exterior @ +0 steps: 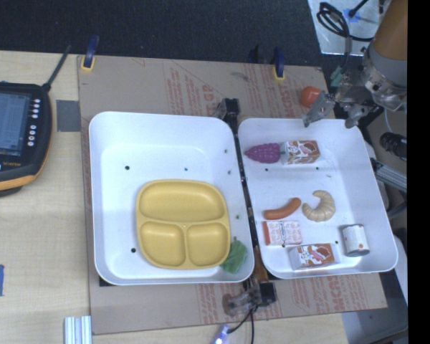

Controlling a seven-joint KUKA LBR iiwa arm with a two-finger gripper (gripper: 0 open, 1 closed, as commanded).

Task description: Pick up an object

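My gripper (335,115) hangs over the far edge of the right bin (376,192), open, with nothing between its fingers. In that bin lie a purple grape bunch (263,153), a small printed carton (301,151), a sausage (282,208), a croissant (319,206), a red-and-white packet (282,232), another carton (314,256) and a tin can (353,239). The grapes and the first carton are the nearest to the gripper, just below and left of it.
The left bin (115,142) holds a yellow divided plate (183,223) and a green leafy piece (234,258). A small red object (309,93) sits on the cardboard behind the right bin. An orange-edged control tablet (11,135) lies at the far left.
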